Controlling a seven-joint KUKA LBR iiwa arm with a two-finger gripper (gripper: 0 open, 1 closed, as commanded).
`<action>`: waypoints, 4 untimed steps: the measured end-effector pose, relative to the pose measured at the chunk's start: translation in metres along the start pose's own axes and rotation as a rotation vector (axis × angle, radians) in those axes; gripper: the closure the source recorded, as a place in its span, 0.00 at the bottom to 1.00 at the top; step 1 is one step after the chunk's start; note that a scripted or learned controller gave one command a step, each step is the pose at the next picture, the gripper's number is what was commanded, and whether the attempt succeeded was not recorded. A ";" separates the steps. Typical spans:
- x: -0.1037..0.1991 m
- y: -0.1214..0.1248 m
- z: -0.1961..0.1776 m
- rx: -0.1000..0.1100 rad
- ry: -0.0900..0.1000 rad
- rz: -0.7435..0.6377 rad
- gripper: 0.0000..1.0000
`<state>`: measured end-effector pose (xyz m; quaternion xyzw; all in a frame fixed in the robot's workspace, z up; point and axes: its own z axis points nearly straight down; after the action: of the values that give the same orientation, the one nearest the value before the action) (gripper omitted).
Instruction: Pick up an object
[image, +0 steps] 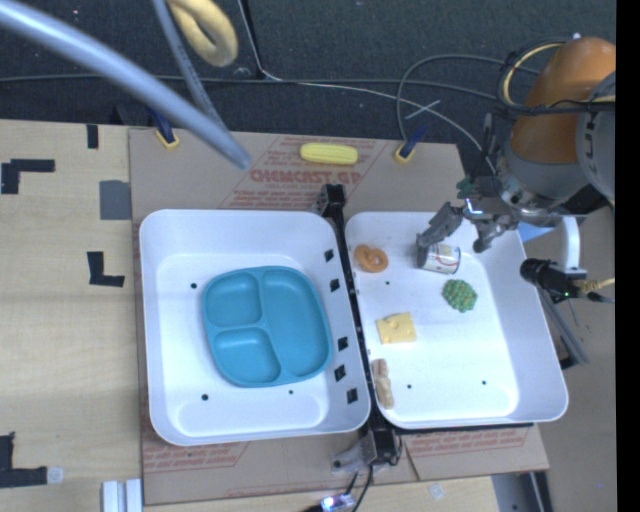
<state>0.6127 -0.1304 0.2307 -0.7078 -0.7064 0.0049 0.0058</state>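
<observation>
The arm (560, 100) leans in from the far right, its orange band high over the right bin's far right corner and the wrist angled down and left. The gripper (462, 232) hangs over the far part of the right bin (520, 390), fingers spread apart and holding nothing. A small can (440, 260) lies on its side right under the left finger; whether they touch cannot be told.

Just near of the can sits a green lump (460, 295), with an orange piece (372, 260) to the left by the divider. A yellow block (397, 328) lies mid-bin and a tan stick (381, 382) hugs the near left wall. The bin's near right half is bare floor.

The left bin (180, 240) holds a blue tray (266, 325) at its middle, bare floor all round it. A yellow banana (328, 154) lies on the cardboard beyond both bins
</observation>
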 end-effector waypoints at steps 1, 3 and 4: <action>0.000 0.002 -0.009 -0.013 -0.002 -0.004 0.00; -0.014 -0.006 0.109 -0.009 -0.002 -0.003 0.00; -0.014 -0.006 0.147 -0.014 -0.003 -0.004 0.00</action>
<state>0.6048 -0.1438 0.0833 -0.7063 -0.7079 0.0009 -0.0002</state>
